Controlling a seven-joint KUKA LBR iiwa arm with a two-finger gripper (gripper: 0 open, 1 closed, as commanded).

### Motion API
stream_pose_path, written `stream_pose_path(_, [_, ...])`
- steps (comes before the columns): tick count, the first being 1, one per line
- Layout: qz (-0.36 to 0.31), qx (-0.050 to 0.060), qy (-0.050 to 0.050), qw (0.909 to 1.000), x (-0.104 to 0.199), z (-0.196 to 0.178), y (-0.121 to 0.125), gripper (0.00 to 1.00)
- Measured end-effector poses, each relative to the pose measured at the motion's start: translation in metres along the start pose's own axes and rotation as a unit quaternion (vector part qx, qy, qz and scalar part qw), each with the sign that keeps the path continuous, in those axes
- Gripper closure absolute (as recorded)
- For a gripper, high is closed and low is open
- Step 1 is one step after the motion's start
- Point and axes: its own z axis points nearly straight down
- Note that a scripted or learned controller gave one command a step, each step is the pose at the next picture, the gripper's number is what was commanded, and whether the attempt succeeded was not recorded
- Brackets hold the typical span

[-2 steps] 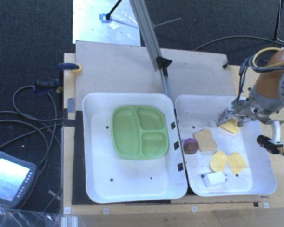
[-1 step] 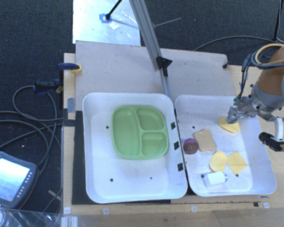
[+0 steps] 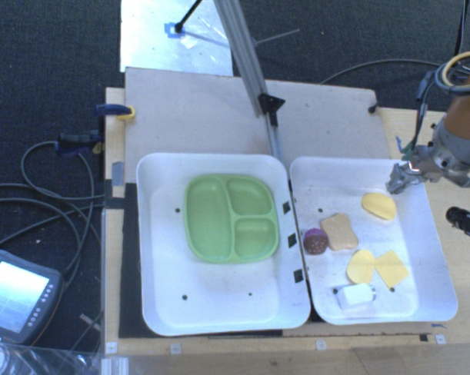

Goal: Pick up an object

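The right bin holds several small items: a yellow oval piece, a tan bread-shaped slice, a dark purple ball, a round yellow piece, a yellow square and a white block. My gripper hangs at the bin's far right corner, just above and right of the yellow oval piece, with nothing visible between its fingers.
The left bin carries a green divided plate. A slanted metal pole crosses the back of the bench. Cables and a teach pendant lie on the floor at left.
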Motion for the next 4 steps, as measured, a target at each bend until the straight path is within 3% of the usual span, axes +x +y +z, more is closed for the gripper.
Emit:
stream_pose_path(2, [-0.003, -0.001, 0.0, 1.0, -0.001, -0.102, 0.011, 1.0])
stream_pose_path(4, [-0.005, 0.003, 0.002, 1.0, 0.099, -0.099, 0.019, 1.0])
